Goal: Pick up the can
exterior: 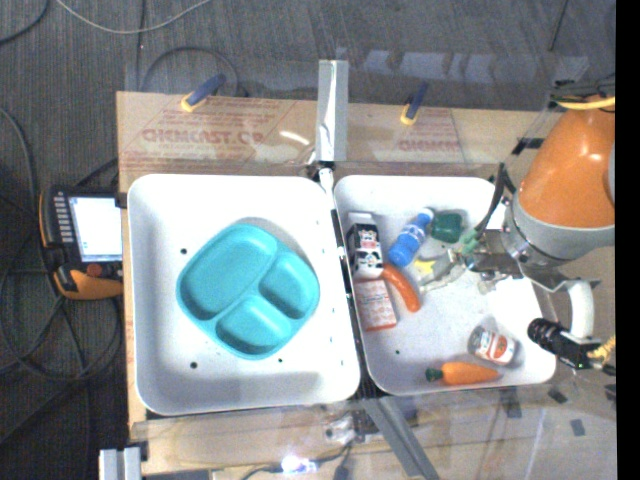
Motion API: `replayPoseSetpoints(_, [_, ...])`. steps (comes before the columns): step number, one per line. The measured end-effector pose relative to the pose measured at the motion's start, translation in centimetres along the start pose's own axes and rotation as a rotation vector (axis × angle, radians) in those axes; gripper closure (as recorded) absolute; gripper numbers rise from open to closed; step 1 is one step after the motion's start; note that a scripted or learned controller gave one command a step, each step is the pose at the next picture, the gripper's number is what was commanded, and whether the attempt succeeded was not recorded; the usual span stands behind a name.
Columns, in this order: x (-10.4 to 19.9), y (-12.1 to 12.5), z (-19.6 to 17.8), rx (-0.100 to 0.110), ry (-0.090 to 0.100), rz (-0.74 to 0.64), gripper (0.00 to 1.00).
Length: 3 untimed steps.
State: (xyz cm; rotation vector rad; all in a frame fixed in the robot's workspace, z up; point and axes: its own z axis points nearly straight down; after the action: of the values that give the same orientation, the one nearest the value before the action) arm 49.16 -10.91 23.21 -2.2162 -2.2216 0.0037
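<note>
While the arm (565,183) hangs over the right side of the right bin (400,353), the can (494,346) lies on its side on the bin floor near the front right corner, untouched. Nothing sits between the jaws as far as the view shows; the gripper (470,258) is over the middle of the bin, near a clutter of small items, and whether the jaws stand open or closed cannot be told from this slant.

Progress, as a judgement: pick not yet made. The can rests apart from the gripper, toward the near edge. Left to do: bring the gripper over the can, lower, close on it, lift.

Count, right bin:
- can: one, red and white label, silver end facing out.
- carrot (462,373): one, just in front of the can, close to the front wall.
- orange sausage-shaped piece (402,290): one, mid bin.
- blue bottle (410,238): one, tilted, white cap toward the back.
- green item (449,225): one, beside the bottle's cap; kind not clear.
- tall bottle with a dark printed label (367,250): one, lying along the left wall.
- flat reddish packet (376,305): one, just in front of that bottle.

Count, left bin (150,368): one teal divided tray (248,286), three compartments, set at an angle.

Bins: two, side by side on the tabletop (230,133).

Risk noted: the carrot lies near the can and could be nudged on the descent.
</note>
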Motion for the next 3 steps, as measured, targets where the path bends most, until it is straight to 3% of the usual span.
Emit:
replayPoseSetpoints(1, [-7.6, -0.8, -0.2, -0.003, -0.002, -0.051, 0.0])
replayPoseSetpoints(2, [-10.7, -0.6, 12.6, -0.005, 0.004, -0.055, 0.0])
replayPoseSetpoints(3, [-10.6, -0.2, 13.8, -0.011, 0.011, -0.073, 0.0])
